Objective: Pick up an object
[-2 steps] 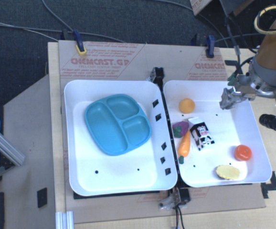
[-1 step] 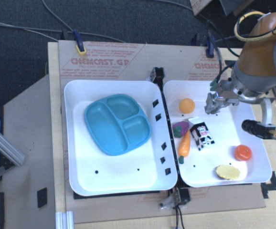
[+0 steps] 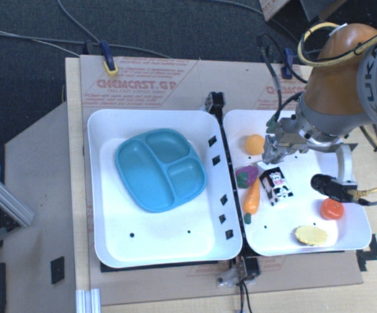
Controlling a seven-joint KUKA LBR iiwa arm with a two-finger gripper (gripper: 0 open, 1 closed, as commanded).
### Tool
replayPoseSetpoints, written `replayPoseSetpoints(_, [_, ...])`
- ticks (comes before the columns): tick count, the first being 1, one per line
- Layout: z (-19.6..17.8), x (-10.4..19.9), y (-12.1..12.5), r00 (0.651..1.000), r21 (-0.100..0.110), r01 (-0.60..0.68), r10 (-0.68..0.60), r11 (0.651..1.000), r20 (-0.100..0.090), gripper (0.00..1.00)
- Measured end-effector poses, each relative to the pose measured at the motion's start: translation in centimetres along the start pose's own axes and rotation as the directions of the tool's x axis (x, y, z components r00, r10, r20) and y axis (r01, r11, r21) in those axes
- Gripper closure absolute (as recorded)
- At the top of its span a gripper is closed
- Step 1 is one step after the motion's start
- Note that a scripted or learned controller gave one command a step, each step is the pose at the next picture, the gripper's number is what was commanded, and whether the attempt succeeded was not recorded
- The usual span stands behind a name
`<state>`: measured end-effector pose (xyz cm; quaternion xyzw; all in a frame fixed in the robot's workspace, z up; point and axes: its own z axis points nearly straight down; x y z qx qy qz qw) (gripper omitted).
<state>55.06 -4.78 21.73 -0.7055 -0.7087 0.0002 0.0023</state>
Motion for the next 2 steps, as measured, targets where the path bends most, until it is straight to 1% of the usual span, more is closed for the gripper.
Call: replayPoseSetpoints(2, [-2.1,10.1,-2.7,1.0,-0.001,0.002,-0.002,1.0,0.0,1.0])
